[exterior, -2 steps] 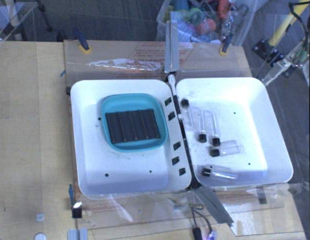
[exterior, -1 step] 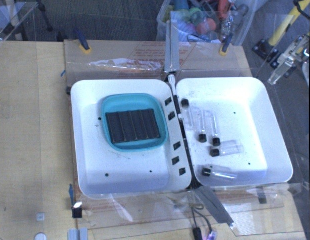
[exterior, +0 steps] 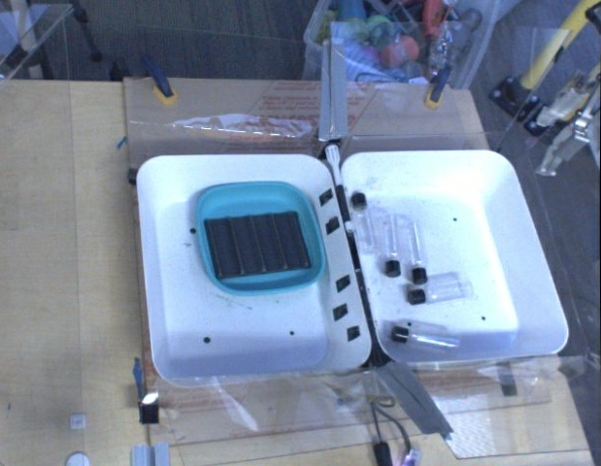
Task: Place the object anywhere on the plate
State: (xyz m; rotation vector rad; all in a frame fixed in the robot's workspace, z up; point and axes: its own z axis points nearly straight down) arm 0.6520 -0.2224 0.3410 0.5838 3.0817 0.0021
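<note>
A teal plate (exterior: 209, 208) lies in the left bin (exterior: 169, 289), with a dark ridged slab (exterior: 256, 244) on its floor. Several clear vials with black caps lie in the right bin (exterior: 494, 260): one near the divider (exterior: 376, 227), one at the middle (exterior: 444, 287), one at the front (exterior: 428, 337). A pale part that looks like my gripper (exterior: 564, 136) hangs outside the right bin's far right corner, well away from the vials and the plate, with nothing seen in it.
A raised divider with black clips (exterior: 341, 260) separates the two bins. A clear tub of colourful toys (exterior: 402, 17) stands behind the bins. Wooden bench surface extends to the left.
</note>
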